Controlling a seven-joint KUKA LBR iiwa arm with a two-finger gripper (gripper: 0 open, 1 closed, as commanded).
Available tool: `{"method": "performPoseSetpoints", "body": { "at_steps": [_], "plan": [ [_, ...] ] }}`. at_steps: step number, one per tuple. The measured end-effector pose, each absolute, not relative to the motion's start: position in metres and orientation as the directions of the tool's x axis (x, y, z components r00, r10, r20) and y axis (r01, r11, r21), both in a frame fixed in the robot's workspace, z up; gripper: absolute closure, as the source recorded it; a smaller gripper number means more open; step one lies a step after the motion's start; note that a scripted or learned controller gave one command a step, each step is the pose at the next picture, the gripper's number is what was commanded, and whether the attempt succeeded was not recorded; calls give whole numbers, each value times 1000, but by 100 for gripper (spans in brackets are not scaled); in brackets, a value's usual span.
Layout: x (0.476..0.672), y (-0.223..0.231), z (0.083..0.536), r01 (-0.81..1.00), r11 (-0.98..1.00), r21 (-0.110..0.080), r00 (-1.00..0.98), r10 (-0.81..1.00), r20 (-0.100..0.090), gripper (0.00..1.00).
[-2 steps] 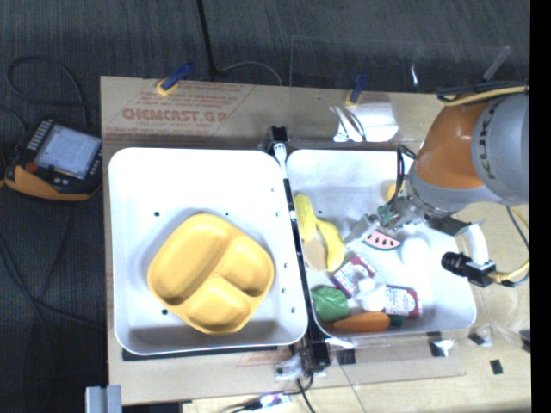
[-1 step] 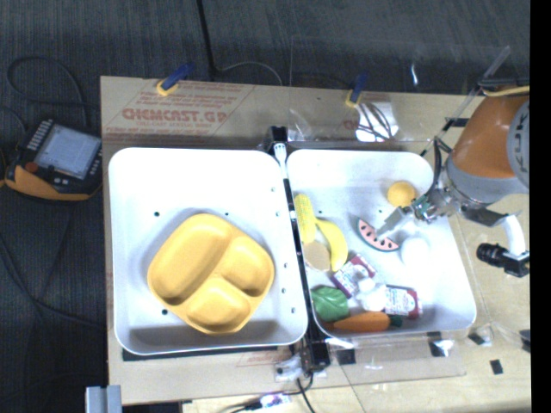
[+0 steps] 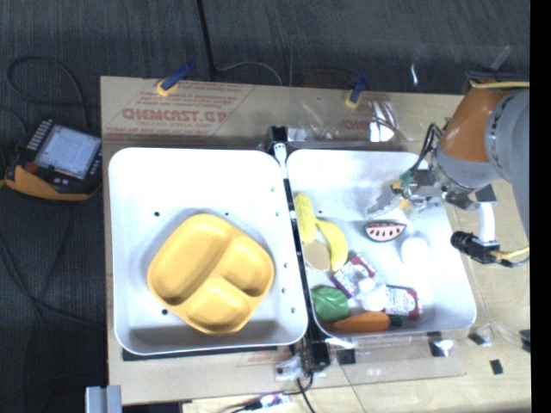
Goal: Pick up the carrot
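I note the right bin (image 3: pixel 430 166) holds the clutter; the left bin (image 3: pixel 129 188) carries a yellow divided plate (image 3: pixel 211 269). The gripper (image 3: pixel 385 201) hangs over the right bin's far part, grasp state indeterminable (too blurred). The carrot (image 3: pixel 362 322) lies against the near wall, touching the green pepper (image 3: pixel 328 302). I would descend across its width, clear of the wall. The bench sits on dark carpet.

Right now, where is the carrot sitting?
The carrot lies along the near edge of the right bin, just right of the green pepper and below the small packets.
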State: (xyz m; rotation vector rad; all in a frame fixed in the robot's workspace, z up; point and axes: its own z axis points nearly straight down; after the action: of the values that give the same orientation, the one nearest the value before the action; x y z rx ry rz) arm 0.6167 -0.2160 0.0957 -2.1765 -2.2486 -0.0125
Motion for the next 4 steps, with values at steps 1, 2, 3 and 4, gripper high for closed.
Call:
{"method": "performPoseSetpoints", "body": {
  "at_steps": [1,2,3,4],
  "plan": [
    [650,-216,93,998,61,7,-61,998,13,0],
    [661,-152,133,999,-43,1,43,999,-1,0],
    [663,-128,89,991,-137,4,137,991,-3,0],
    [664,-129,100,991,-136,10,136,991,-6,100]
  ]
}}
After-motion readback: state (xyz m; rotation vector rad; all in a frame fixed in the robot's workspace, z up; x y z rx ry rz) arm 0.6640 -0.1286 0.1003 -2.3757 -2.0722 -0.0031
